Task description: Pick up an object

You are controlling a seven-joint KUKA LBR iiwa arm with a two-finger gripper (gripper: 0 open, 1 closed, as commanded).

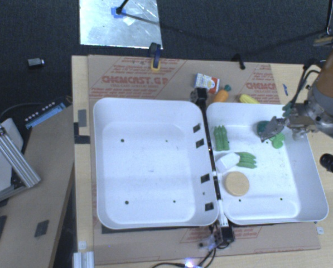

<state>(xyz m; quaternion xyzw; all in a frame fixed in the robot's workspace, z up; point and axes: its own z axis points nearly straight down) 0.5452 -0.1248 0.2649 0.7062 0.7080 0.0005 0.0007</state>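
Now hand (271,132) over right bin (308,202), touching green object (277,142); opening, grip: cannot tell.

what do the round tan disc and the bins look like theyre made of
Round tan disc: looks like wood or cork, matte, with an even pale brown face and no shine; could be painted plastic. Bins: apparently thin moulded plastic, smooth and slightly glossy, with rounded corners and raised rims.

A cardboard-covered counter (127,74) carries two white bins, left (149,161) and right (272,172), side by side, touching at a shared black-clipped seam.
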